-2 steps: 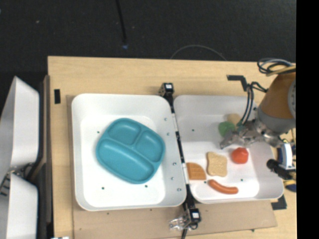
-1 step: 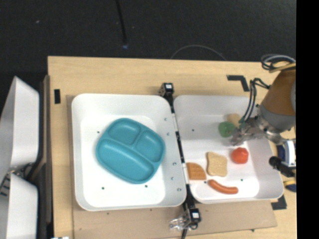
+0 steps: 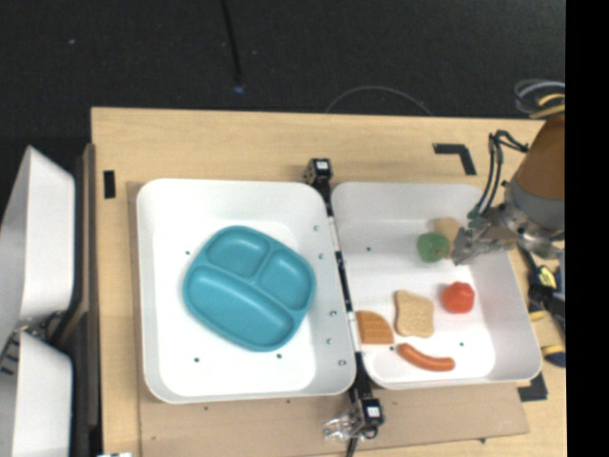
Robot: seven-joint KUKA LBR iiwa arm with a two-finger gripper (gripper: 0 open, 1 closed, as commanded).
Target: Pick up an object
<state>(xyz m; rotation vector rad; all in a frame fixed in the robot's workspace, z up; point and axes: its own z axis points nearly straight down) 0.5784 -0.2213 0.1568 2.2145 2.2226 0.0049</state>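
Toy food pieces lie scattered in the right bin (image 3: 504, 350), one of two shallow white plastic bins with rounded corners that sit side by side on a pale wooden bench (image 3: 228, 141). Six pieces can be counted. A small green ball-shaped piece (image 3: 433, 246) rests near the middle of the bin, and just above and to its right lies a pale tan lump (image 3: 445, 227), partly blurred. A glossy red tomato-shaped piece (image 3: 459, 297) sits lower and to the right. Below these, a slice of light bread (image 3: 414, 313) with a darker crust edge lies flat, touching or nearly touching a smaller orange-brown toast-like wedge (image 3: 374, 328) by the bin's left wall. A curved reddish-orange sausage (image 3: 425, 357) lies nearest the front edge. The left bin (image 3: 162, 350) holds one smooth teal plastic plate (image 3: 248, 287), rounded and divided into three compartments, set at a slant. The arm enters from the right, its orange band visible above a grey wrist, and the gripper (image 3: 466, 244) hangs low over the right bin, just beside the green piece and the tan lump. Its metal parts are too blurred to tell how it is set, and no piece is seen in its grasp.
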